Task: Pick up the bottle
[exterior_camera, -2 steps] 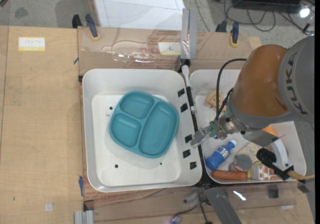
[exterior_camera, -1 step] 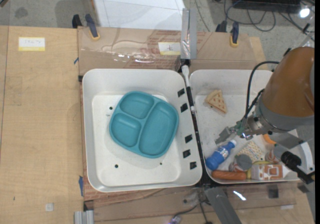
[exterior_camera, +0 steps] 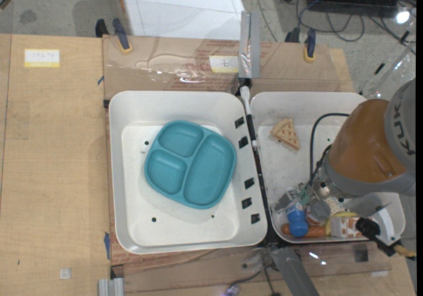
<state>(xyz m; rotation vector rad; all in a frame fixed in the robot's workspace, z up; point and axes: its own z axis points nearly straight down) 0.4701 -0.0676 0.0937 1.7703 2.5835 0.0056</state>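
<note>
A small blue bottle lies near the front edge of the right bin, its pale cap end pointing toward the bin's left wall. An orange item sits just beside and under it. My gripper hangs low over this front corner, directly right of and slightly behind the bottle, touching or nearly touching the clutter there. The grey wrist and orange band hide most of the gripper from above. The bottle rests on the bin floor.
A toy pizza slice lies at the back of the right bin. A white and orange packet sits right of the bottle. The left bin holds a teal divided plate. A black cable loops beside the arm.
</note>
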